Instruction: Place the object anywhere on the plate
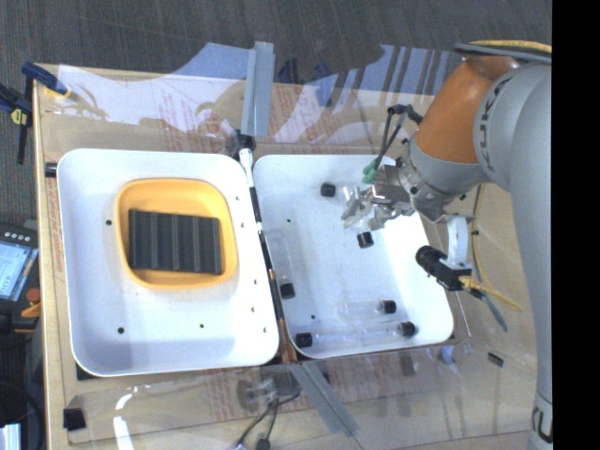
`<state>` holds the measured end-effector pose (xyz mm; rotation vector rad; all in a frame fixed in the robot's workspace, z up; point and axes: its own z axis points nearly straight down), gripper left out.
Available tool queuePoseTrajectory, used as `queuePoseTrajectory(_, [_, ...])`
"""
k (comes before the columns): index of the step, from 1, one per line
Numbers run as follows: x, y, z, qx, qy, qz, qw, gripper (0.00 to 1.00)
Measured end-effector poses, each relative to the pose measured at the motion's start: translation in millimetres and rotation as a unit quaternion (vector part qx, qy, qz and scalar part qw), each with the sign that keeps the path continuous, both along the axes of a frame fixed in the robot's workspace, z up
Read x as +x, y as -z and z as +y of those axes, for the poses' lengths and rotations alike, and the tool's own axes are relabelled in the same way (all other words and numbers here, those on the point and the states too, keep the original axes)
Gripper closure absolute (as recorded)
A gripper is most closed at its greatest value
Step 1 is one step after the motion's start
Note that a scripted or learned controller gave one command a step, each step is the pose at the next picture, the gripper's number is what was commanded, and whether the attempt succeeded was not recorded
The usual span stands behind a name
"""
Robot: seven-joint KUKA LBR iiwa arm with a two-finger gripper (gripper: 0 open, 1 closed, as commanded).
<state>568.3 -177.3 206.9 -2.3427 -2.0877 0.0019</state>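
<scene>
From the camera view, two shallow white bins are seen side by side on the bench. In the left bin (84, 326) a yellow plate (176, 235) is laid, and its centre is covered by a dark ribbed block (176, 242). The right bin (323, 289) is scattered with a few small black pieces; one is seen near its upper edge (327, 190), others along its near edge (406, 328), and one just below the gripper (365, 240).

The arm (487, 129) is reached in from the right, and the gripper (361, 206) is held over the upper middle of the right bin. Whether it is spread or closed cannot be told; the metal parts are blurred together at this size. Nothing can be made out as gripped.

The object to be placed is judged to be the small black piece just below the gripper, which is resting on the bin floor, close to the tool but not seen to be gripped. A faint clear shape (361, 309) is also glimpsed near the bin's near edge, too vague to identify.

The step in hand is judged to be the pick, with the transfer not yet begun. The next move is judged to call for a secure hold on the small piece, a lift clear of the bin wall, and a carry across the divider (265, 251) to the left bin. A release over the plate's bare yellow rim or on the ribbed block would be needed.
</scene>
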Motion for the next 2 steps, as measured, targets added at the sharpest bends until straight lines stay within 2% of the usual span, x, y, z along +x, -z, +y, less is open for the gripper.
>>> queuePoseTrajectory(1, [21.8, -47.6, 72.3, -0.0004, -0.094, 0.000, 0.9955, 1.00])
queuePoseTrajectory(2, [63.2, -42.5, 112.5, -0.0006, -0.189, -0.002, 0.9819, 1.00])
